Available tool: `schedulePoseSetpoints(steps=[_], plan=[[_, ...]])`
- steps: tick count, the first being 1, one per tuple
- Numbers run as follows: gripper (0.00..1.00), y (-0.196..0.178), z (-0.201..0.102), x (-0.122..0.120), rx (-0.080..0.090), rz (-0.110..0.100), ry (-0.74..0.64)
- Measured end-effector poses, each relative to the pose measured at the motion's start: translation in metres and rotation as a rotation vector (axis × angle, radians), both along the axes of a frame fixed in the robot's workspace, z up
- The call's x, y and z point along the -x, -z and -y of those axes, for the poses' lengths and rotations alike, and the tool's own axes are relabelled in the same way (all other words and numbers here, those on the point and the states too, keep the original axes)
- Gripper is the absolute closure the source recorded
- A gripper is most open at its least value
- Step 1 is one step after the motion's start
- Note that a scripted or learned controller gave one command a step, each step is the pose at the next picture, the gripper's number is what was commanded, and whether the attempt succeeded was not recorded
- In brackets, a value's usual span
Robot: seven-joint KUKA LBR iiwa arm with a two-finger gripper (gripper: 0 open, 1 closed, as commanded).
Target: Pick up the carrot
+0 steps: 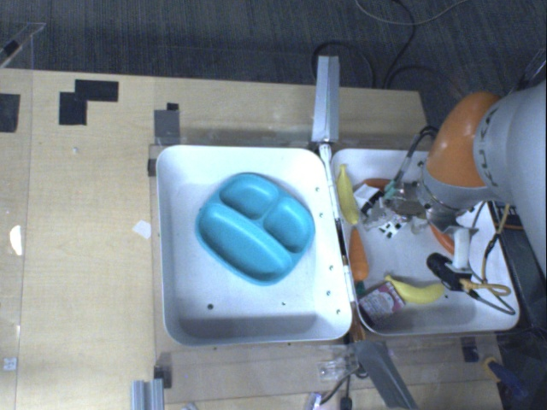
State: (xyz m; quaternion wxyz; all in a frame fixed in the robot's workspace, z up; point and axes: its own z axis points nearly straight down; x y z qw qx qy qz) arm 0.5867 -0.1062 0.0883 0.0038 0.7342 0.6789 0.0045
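We are watching the claw (389, 216) hanging low over the upper middle of the right bin (483, 314), with the grey arm and its orange band reaching in behind it from the view's right. We are not able to tell whether the claw is released, clenched or grasping anything, as the wrist is covering it from above.

The carrot (358, 259) is lying to the view's left of the claw and somewhat nearer the bin's front edge. It is stretching along the bin's left wall, apart from the claw. A banana (344, 196) is lying just left of the claw, also against that wall, beyond the carrot's far end. A second banana (415, 291) is resting in front of the claw, toward the bin's near edge, with a crumpled packet (381, 301) touching its left end. A small orange-red piece (374, 183) is sitting just behind the claw and to its left.

Well to the left of the claw, a blue divided plate (255, 226) is lying in the left bin (188, 301).
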Motion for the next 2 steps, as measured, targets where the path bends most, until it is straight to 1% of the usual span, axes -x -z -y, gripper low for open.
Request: schedulePoseSetpoints(steps=[1, 2], plan=[[0.0, -0.002, -0.021, 0.045, 0.003, 0.004, 0.022], [1.0, -0.013, -0.023, 0.043, 0.0, 0.008, 0.021]])
